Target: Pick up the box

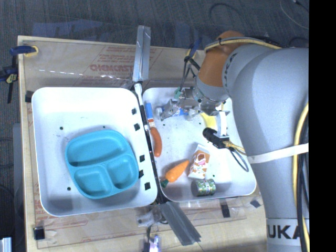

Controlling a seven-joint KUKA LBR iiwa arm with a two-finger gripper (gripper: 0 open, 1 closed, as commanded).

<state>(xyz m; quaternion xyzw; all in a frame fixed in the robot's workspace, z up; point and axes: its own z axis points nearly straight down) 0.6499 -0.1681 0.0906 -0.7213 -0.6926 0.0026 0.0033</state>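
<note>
Nearest, in the right bin (239,178) by its near edge, a green can (203,187) lies on its side. The box (199,164), a small printed carton, sits just behind it, so close that contact cannot be ruled out. An orange carrot (176,171) lies just beside the box, toward the bin's near left corner, and a red sausage (156,141) lies farther back along the left wall. The jaws hang over the far part of this bin, well apart from the box; whether they are apart or together cannot be told. The arm (273,114) covers the bin's right edge.

Risks, as judged:
- A descent on the box may strike the can and roll it, which would shift the box.
- A closing grip may catch the carrot instead.
- The carton looks light and lies askew, so it may slip or crush.
- The near wall leaves little room for approach.

The left bin (44,140) holds a blue divided plate (102,163) toward its near edge. Both bin floors are smooth, white and glossy, so a nudged thing would slide. The bench (79,56) is pale board under printed sheeting, with a blue clamp (23,50) at its far left corner. Dark grey carpet (79,4) lies beyond it.
</note>
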